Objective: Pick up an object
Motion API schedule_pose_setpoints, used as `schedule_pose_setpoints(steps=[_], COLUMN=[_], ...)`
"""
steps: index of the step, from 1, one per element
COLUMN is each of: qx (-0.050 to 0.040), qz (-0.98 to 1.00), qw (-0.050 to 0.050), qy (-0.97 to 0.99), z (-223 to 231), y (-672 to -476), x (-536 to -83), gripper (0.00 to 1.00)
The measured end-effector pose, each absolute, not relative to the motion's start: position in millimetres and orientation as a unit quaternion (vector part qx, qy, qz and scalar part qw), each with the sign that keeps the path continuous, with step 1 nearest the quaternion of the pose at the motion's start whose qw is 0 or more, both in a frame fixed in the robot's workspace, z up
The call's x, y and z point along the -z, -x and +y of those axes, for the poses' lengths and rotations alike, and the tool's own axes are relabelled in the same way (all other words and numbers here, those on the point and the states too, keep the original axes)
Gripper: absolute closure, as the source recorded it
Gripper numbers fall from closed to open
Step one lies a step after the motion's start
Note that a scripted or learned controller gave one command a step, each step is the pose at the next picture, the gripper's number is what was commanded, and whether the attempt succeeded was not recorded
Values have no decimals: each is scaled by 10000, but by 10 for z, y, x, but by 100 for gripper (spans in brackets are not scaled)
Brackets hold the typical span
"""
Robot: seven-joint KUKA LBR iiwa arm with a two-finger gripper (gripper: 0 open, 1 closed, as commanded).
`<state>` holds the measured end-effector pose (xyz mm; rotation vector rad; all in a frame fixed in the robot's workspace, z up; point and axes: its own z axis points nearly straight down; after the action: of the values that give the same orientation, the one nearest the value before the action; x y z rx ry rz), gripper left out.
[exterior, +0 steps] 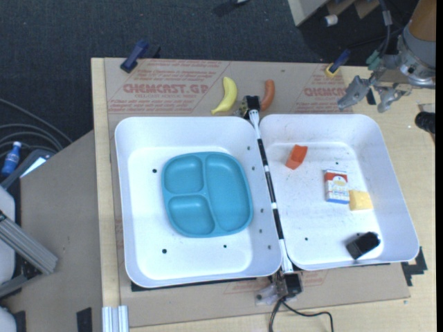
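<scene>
At left, a blue divided plate (207,194) is seen in the left bin (131,206). Behind the bins, a banana (225,95) and an orange item (267,94) lie on the tabletop (111,88). Across the right bin (387,178), an orange block (296,156), a small carton (336,187), a yellow piece (360,200) touching it, and a black object (363,244) are noted. Beyond that bin's far right corner, the gripper (369,94) hangs, fingers spread, nothing between them.

The gripper (368,94) hangs above the bench beyond the right bin (387,159), fingers spread, holding nothing. The right bin contains an orange block (296,156), a small carton (336,187), a yellow piece (360,200) touching the carton, and a black object (363,245). The left bin (131,206) contains a blue divided plate (207,194).
</scene>
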<state>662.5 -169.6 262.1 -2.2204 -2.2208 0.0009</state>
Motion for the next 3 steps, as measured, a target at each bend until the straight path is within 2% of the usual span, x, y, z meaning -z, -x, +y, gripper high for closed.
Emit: schedule_pose_setpoints(steps=[1, 2, 3], qx=[-5, -5, -2], qz=[-7074, -7073, -7077], qw=[10, 14, 9], qy=[7068, 7069, 7065], z=[-1487, -1029, -1027], y=[-6660, -6664, -6670], x=[-1136, -848, -953], gripper=[0, 0, 100])
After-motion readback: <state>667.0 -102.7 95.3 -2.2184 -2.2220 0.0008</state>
